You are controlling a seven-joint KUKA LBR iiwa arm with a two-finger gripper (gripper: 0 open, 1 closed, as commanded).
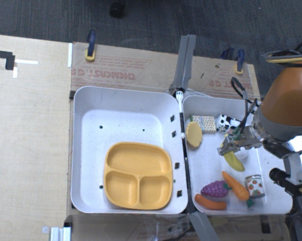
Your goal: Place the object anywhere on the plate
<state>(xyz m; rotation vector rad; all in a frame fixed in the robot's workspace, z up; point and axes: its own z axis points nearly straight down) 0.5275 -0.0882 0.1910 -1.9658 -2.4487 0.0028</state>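
The gripper [231, 148] is seen low over the right bin [209, 180], reaching in from the right. Its fingers are small and dark against the clutter, and how wide they stand cannot be told; nothing can be made out between them. Much of the wrist behind it is hidden under the arm's orange band [289, 98].

Just below the gripper, touching or nearly touching it in this view, a yellow banana [235, 162] is seen, its upper end covered by the gripper. Further below lies a carrot [235, 186], with a bunch of purple grapes [215, 189] to its left and an orange sausage-shaped piece [210, 203] beneath those. Below and to the right of the gripper a small can [254, 186] is found, its label too small to read. To the gripper's left a pale yellow rounded piece [194, 133] rests near the bin's wall. Above and left, a patterned block [208, 123] and a black-and-white toy [225, 121] are set, their shapes hard to resolve.

Well to the left, in the left bin [86, 138], the yellow divided plate [138, 175] is seen.
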